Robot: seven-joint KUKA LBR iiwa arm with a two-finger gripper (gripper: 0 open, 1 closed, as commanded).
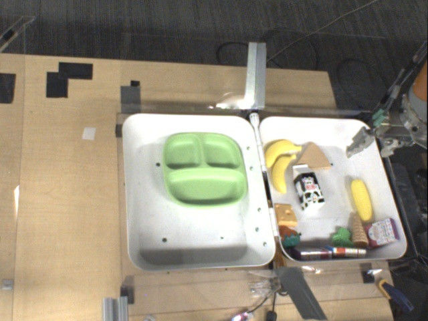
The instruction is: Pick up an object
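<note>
Lying along the near rim of the right-hand shallow white plastic bin [394,199] is a dark marker pen with a red end [331,251], and beside it are sitting a small green toy [342,235], a brown ridged cone-shaped piece [358,231] and a small purple-and-white carton [382,231], all crowding into that corner where the sloping wall is gathering them. Further in, a yellow corn cob [361,198] is lying alone on bare bin floor, which in my judgement is making it the easiest pick. A black-and-white boxy toy [308,189], a tan wooden wedge [314,156] and a yellow banana bunch [279,162] are clustering near the divider. The grey metal claw [363,140] is hanging over the bin's far right corner, touching nothing and holding nothing; whether it is spread or closed I cannot tell. The left white bin [140,192] on the wooden counter [60,199] is carrying a green compartment plate [204,168].
</note>
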